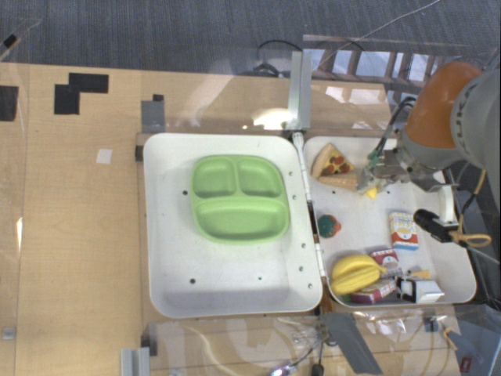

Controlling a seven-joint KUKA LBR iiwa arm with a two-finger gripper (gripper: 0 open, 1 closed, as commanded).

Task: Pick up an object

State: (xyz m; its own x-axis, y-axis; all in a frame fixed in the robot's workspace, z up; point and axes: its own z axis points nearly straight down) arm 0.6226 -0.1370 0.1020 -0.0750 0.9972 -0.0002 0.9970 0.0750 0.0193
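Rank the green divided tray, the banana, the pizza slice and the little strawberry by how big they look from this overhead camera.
1. Green divided tray, by far the largest.
2. Banana and pizza slice: they look about alike, so no ranking between them.
3. Strawberry, the smallest.

A green divided plate (239,198) lies in the left white bin (168,233).

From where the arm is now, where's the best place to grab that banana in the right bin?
Probably the banana's thick yellow middle, coming straight down, pincer closing across its narrow width. It lies flat, long axis left-right, with packets crowding its right and lower sides; its upper-left side looks freer.
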